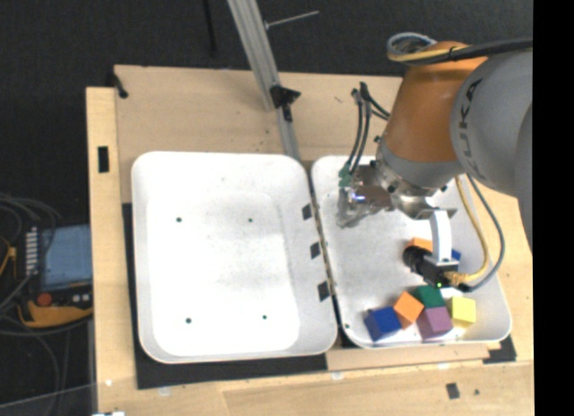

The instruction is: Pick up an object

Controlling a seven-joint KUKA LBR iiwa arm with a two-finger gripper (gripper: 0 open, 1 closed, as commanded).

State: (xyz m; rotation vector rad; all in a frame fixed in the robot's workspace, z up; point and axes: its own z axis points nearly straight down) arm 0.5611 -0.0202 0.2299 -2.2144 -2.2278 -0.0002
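1. Arm [448, 109] enters from the right of the frame, orange band over the upper part of the right bin [359, 262]; gripper [352, 211] hangs low near that bin's upper left corner, close to the divider between the bins

2. Gripper state: cannot tell (the tips are a small blurred metallic patch against white); nothing is visibly held

3. Task objects sit clustered in the lower right of the right bin, well apart from the gripper: blue block [382, 322], orange block [410, 307], purple block [436, 321], yellow block [463, 309], green block [431, 297] just above the purple one; all packed close, several touching

4. Another small orange piece [419, 245] lies further up, partly behind a black fitting [423, 264] and white strap [441, 235] hanging from the wrist

5. Cables [362, 132] loop down from the wrist over the right bin, screening part of its floor

6. Left bin [215, 253] sits centre-left, white floor with a few dark specks

7. Outside the bench: slanted metal pole [256, 42] at top centre, blue device [65, 257] with cables at the left edge
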